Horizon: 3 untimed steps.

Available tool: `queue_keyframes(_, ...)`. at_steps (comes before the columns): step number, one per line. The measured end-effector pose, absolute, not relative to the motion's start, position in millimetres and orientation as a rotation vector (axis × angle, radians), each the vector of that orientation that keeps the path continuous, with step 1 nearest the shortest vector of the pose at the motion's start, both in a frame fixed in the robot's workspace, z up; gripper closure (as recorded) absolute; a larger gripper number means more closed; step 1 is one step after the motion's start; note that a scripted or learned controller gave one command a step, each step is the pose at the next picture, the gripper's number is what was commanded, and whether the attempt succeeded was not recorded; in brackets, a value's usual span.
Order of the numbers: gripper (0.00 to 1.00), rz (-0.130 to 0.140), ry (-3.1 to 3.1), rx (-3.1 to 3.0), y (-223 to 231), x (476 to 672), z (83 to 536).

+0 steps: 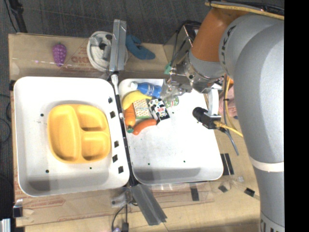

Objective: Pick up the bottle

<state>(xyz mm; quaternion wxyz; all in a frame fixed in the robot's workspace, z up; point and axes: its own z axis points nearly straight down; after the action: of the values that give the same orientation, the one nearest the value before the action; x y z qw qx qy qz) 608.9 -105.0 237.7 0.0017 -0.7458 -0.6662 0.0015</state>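
Note:
A blue bottle point(147, 89) lies on its side at the back of the right bin point(183, 149), beside a yellow banana point(133, 99). My gripper point(172, 94) hangs over the bin's back edge, just right of the bottle, among the pile of toys. Nothing shows between its fingers, and the wrist hides much of them.
An orange carrot point(143, 125), a patterned box point(142, 111) and a black-and-white piece point(159, 109) lie beside the bottle. The left bin point(29, 129) holds a yellow divided tray point(79, 133). Behind the bins sit a purple grape toy point(59, 53), a coil of rope point(100, 50) and a blue cloth point(137, 47).

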Motion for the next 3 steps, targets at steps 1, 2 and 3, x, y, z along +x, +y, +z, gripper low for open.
queue_keyframes(1, 0.00, 0.005, -2.091, -2.339, -104.6, 608.8, 237.3)
queue_keyframes(2, 0.00, 0.006, -2.210, -2.226, -110.0, 656.2, 180.1)
queue_keyframes(3, 0.00, -0.015, -2.295, -2.166, -166.4, 662.7, 115.9)
